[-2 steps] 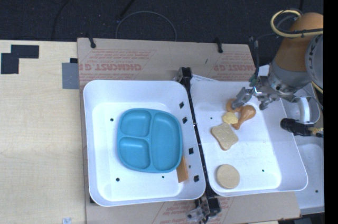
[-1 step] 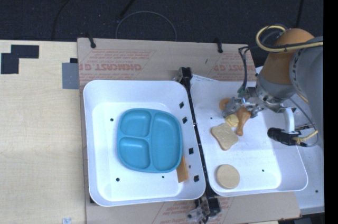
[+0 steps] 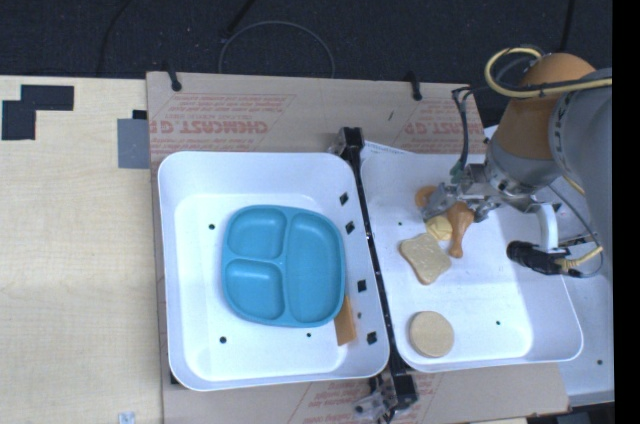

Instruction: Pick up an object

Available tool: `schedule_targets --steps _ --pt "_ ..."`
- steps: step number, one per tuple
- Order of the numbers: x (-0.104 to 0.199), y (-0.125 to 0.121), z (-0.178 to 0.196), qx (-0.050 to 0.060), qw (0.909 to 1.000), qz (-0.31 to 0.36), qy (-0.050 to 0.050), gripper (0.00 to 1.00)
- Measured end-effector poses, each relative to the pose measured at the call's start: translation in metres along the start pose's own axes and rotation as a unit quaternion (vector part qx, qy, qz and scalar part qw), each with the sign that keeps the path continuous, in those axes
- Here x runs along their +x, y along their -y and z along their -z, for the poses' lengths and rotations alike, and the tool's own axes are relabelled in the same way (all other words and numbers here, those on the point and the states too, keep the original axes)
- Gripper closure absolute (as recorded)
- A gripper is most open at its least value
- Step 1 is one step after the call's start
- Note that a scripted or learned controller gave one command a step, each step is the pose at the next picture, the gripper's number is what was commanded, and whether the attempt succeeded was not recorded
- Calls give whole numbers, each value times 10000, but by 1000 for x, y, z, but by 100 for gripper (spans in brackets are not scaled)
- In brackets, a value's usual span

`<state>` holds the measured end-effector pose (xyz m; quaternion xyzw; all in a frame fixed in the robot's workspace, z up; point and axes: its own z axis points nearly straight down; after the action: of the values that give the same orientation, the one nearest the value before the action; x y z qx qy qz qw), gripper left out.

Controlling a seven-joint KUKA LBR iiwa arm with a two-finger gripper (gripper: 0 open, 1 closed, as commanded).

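Pale wood-grain bench top (image 3: 70, 242) with black and grey square marks at 10 o'clock. A flat brown cardboard sheet printed with red lettering (image 3: 250, 117) lies on it, centre to 3 o'clock. On the cardboard, two shallow white plastic bins side by side, touching: left bin (image 3: 190, 182), right bin (image 3: 500, 337) toward 4 o'clock.

- The arm (image 3: 560, 127) is cut off at the right side.
- The gripper (image 3: 462, 197) covers part of the orange thing (image 3: 458, 230).
- The brown stick (image 3: 345, 322) is partly under the blue plate (image 3: 283, 264).
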<state>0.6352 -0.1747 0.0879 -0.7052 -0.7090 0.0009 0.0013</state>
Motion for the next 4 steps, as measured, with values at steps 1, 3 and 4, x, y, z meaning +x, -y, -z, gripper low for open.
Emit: schedule_targets --steps 1,3,4 --pt "0 0 11 0 10000 7 1 100" --pt "-5 3 122 -40 10000 -19 10 100" --pt "-14 4 180 -37 10000 -26 12 100"
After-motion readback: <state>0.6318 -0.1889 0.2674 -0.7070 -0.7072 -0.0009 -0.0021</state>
